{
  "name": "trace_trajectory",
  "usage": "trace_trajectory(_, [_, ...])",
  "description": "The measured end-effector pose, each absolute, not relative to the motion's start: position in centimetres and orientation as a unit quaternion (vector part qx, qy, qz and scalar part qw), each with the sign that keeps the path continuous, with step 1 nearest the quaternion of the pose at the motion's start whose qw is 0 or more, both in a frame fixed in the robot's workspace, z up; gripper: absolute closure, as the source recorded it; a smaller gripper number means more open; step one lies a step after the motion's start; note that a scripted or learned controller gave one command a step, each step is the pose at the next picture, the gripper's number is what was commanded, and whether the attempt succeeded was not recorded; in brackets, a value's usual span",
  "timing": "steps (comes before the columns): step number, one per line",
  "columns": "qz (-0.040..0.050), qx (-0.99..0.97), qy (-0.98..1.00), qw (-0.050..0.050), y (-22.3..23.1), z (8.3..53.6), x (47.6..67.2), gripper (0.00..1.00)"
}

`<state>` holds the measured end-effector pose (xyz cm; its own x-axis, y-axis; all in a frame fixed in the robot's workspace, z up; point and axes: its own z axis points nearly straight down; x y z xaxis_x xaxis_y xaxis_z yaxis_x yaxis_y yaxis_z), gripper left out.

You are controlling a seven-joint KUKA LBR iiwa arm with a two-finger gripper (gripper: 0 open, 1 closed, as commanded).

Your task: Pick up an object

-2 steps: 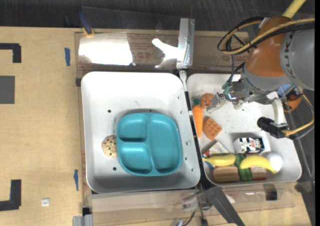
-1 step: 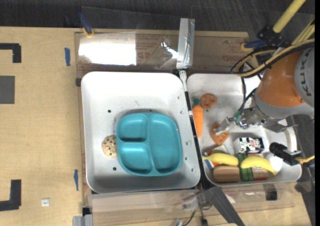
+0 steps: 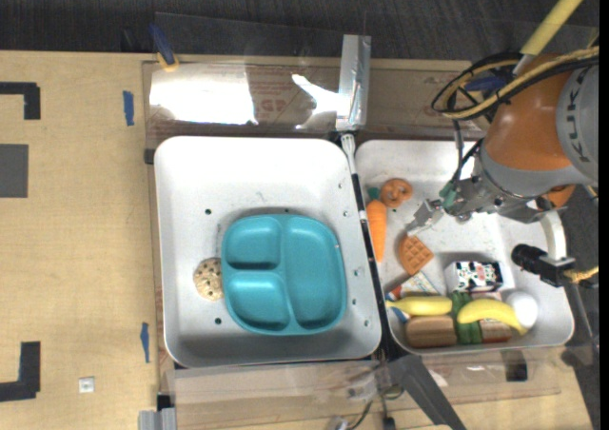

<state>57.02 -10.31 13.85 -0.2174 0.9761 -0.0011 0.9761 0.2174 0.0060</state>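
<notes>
My gripper (image 3: 428, 214) hangs over the right bin (image 3: 557, 333), just above and right of a waffle (image 3: 415, 253). Nothing shows between its tips. An orange carrot (image 3: 377, 228) lies along the bin's left wall, with a round orange toy (image 3: 395, 191) behind it. A black-and-white carton (image 3: 474, 275) sits right of the waffle. At the bin's front lie two bananas (image 3: 423, 305) (image 3: 490, 312), a brown bun (image 3: 430, 329) and a white egg (image 3: 523, 309).
The left bin (image 3: 181, 171) holds a teal divided plate (image 3: 284, 271) and a cookie (image 3: 207, 278) at its left side. A clear plastic sheet and a metal bracket (image 3: 353, 81) stand behind the bins. The arm's cables (image 3: 476, 86) loop at the upper right.
</notes>
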Motion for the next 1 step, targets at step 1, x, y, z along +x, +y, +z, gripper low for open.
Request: trace_trajectory(1, [0.0019,0.538,0.843,0.003,-10.13,8.73,53.40,0.00])
